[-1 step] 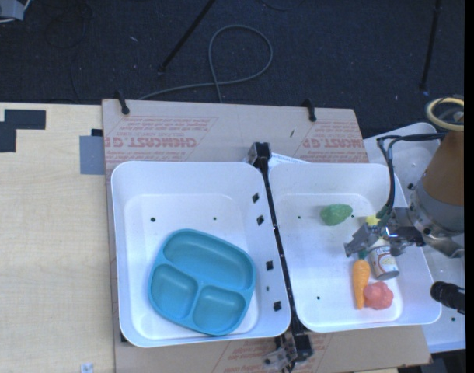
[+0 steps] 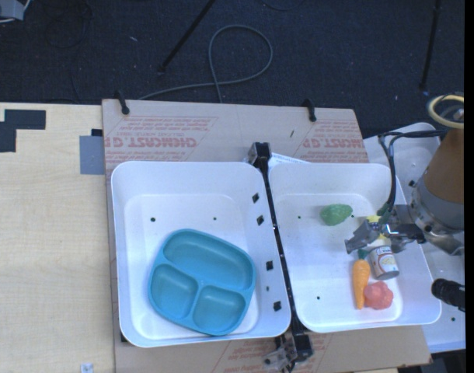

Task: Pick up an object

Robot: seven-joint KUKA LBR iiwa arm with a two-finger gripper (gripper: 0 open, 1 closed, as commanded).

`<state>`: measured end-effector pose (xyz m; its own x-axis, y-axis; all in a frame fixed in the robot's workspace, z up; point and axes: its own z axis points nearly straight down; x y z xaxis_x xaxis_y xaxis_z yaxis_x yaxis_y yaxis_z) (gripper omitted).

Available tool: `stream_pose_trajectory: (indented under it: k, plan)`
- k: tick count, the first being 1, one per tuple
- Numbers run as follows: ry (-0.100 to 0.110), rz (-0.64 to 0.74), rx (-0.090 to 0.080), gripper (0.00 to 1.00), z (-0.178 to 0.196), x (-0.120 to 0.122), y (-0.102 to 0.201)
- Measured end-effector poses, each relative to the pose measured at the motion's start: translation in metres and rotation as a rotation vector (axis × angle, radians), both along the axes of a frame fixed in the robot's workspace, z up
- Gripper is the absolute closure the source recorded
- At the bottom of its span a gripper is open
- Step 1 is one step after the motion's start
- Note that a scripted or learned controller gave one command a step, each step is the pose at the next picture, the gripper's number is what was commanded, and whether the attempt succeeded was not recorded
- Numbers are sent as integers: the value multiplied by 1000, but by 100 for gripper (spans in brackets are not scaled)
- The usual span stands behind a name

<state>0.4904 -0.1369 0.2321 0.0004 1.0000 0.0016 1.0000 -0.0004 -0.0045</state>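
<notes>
overhead view of two white bins. left bin holds a blue tray with three compartments. right bin holds four small things toward its right side: a green lump near the back, a small can, a carrot lying lengthwise just left of the can, and a pink lump at the carrot's near end, touching or nearly so. the gripper reaches in from the right and sits low between the green lump and the can, just above the can's top; whether it is wide or closed cannot be told, and nothing is seen in its hold. judged handling: the can is stiff, light and probably smooth, best taken across its round side; the carrot looks like rigid toy plastic, best pinched across its thick middle. crowding of can, carrot and pink lump may cause a nudge.
</notes>
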Motion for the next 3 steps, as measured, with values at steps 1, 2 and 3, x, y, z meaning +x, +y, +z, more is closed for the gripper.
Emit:
stream_pose_trajectory:
  k: [1,2,3]
  plan:
    - [3,1,1,0,-47,6,3]
    - [5,0,1,0,-93,-2,4]
    - [-1,1,1,0,-145,-2,6]
